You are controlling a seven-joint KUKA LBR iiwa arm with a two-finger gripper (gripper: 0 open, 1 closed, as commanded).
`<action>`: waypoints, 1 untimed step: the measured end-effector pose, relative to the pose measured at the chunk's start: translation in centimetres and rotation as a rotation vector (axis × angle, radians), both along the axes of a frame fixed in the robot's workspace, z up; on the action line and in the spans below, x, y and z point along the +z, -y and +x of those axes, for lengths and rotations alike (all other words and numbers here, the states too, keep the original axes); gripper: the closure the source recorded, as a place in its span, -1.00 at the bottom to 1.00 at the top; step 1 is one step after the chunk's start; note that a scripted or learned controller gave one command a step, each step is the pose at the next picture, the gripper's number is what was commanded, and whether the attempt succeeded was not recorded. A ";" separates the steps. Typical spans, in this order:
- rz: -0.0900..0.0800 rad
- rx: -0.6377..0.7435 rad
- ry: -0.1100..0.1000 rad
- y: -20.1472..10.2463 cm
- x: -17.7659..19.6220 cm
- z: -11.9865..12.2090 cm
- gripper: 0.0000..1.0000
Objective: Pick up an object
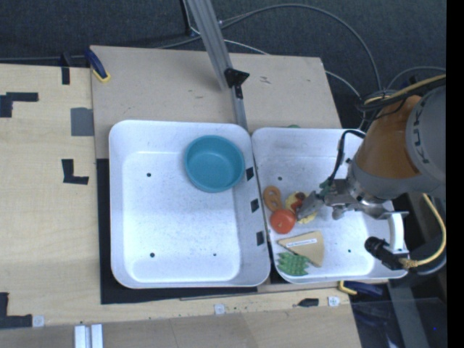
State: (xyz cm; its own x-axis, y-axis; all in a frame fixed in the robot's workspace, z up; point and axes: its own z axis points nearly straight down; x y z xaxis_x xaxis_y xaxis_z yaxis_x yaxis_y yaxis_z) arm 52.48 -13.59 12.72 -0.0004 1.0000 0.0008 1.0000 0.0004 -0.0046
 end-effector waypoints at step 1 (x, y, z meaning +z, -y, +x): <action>0.000 0.001 0.003 0.0 1.2 0.1 1.00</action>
